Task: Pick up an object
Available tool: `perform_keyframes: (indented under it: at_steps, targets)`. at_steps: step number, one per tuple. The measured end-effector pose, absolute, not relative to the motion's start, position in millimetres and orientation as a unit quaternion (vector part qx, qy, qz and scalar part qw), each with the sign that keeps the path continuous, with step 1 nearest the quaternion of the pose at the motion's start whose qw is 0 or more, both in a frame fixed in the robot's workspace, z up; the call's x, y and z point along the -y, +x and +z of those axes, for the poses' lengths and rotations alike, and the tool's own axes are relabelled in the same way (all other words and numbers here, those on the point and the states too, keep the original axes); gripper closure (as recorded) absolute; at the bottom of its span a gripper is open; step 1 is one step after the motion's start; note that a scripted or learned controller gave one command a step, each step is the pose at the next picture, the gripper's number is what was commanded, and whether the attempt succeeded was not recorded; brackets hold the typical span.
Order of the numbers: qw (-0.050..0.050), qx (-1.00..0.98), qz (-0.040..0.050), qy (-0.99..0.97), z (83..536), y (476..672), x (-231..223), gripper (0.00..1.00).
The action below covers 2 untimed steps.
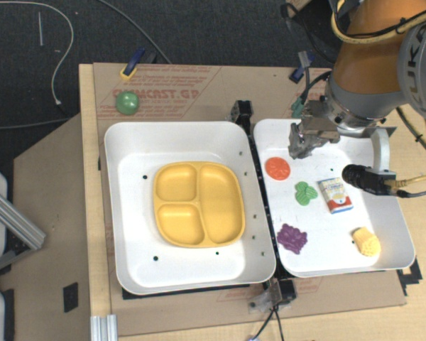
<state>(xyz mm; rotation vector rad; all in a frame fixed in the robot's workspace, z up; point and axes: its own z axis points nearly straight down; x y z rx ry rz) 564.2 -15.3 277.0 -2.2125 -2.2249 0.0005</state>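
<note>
In the camera view, the gripper (pixel 302 148) is seen low over the far part of the right bin (pixel 390 258), and it cannot be told how it is set; nothing is seen held in it. Just beside it the flat red toy (pixel 277 168) is found, which is judged to be light, stiff and a bit slippery, best pinched across its edges. The green toy (pixel 305 193), the small box (pixel 336 194), the purple grapes (pixel 292 238) and the yellow corn (pixel 367 242) are spread apart, so little is in the way, while the yellow plate (pixel 199 204) is kept in the left bin (pixel 128 148).
</note>
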Motion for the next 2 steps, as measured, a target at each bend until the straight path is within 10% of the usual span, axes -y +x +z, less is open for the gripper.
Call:
perform_keyframes:
  at_steps: [2]
  targets:
    - [0.002,0.709,0.0003,-0.705,270.7,531.3,-75.5,1.0]
